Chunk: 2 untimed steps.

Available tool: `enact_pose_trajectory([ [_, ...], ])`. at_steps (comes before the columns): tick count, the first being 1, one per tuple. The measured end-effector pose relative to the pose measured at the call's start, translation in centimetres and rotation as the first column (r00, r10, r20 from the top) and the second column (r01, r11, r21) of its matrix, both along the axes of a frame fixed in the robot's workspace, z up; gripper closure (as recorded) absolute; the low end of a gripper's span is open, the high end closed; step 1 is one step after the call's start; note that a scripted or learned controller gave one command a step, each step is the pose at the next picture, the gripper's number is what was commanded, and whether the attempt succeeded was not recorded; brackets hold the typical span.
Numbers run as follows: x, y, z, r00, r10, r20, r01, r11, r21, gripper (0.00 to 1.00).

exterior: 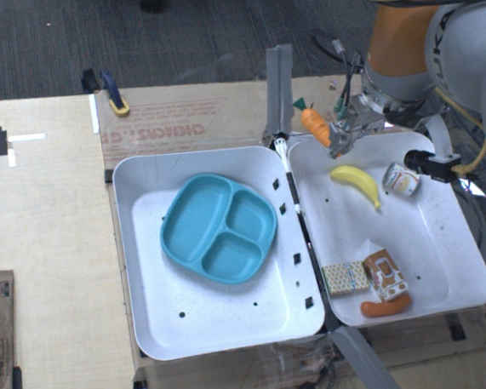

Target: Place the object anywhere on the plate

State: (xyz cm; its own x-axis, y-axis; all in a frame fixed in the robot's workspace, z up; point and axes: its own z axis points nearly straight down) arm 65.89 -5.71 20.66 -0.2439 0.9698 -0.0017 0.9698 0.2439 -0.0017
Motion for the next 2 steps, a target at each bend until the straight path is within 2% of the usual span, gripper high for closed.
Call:
enact_pose_trajectory([
  [1, -7.70, 7.28, -1.55, 0.977, 0.214, -0.002, -0.213, 0.977, 0.003, 1.00],
  [2, -7.69, 7.21, -1.54, 0.977, 0.213, -0.001, -0.213, 0.977, 0.002, 0.00],
])
